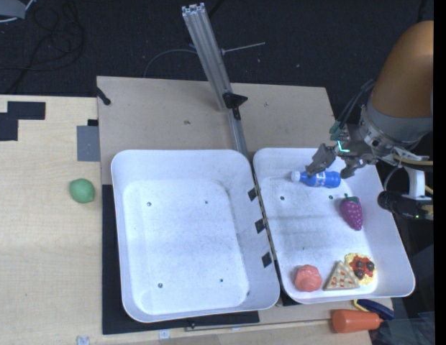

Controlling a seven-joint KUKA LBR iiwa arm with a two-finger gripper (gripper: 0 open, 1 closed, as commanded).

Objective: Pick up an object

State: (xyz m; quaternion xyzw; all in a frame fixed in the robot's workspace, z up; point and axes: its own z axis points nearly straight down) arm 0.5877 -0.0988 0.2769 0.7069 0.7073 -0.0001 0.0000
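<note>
**Gripper over the right bin's far end**

The gripper point(335, 159) is hanging with fingers spread wide, straddling nothing. The blue bottle point(318, 179) is lying just beneath it in the right bin point(396, 254). Nearer the camera are sitting purple grapes point(352, 213), a waffle point(351, 272) and a red ball point(307, 278).

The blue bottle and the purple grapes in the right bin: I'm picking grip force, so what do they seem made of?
The blue bottle looks like smooth, slightly glossy plastic with a white cap, probably rigid. The purple grapes look like moulded toy plastic or rubber, with a bumpy matte surface and a small dark stem; the view cannot settle how soft they are.
</note>
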